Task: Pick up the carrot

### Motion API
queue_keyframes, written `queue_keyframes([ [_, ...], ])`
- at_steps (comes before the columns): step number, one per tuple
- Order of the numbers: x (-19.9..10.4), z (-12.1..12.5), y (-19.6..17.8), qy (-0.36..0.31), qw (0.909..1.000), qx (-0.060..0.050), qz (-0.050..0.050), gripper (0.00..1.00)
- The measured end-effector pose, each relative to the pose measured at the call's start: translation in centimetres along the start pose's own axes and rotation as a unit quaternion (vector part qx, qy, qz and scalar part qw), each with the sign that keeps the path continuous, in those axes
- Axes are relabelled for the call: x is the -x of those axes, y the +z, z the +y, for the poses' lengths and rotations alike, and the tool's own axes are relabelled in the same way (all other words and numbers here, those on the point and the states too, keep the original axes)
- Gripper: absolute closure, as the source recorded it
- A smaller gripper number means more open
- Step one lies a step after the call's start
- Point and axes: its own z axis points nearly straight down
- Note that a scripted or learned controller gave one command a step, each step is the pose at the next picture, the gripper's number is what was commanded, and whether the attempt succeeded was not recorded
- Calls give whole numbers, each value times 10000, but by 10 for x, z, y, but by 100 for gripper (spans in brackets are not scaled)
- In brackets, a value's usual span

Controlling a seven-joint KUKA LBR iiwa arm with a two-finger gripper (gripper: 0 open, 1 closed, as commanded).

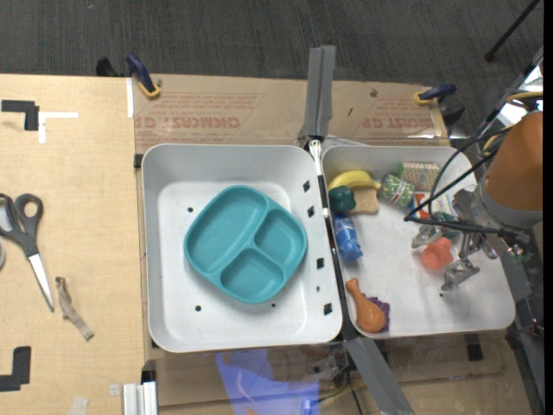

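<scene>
The carrot (366, 308) is an orange tapered piece lying at the near left corner of the right bin (484, 314), its thin end pointing to the far side. A purple item (382, 316) touches its thick end. My gripper (459, 272) hangs over the right half of that bin, well to the right of the carrot and apart from it. A salmon-red object (436, 253) sits just to the gripper's left. Nothing shows between the gripper and the carrot but bare bin floor.
At the right bin's far side lie a banana (354, 179), a green item (342, 200), toast (369, 202), a blue bottle (347, 237), a green can (397, 188) and a box (421, 175). The left bin (164, 232) holds a teal divided plate (246, 243). Scissors (29, 240) lie on the bench at left.
</scene>
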Motion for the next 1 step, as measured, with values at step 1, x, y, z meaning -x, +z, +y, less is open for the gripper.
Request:
queue_keyframes([
  [1,3,1,-10,-19,10000,-10,-24,100],
])
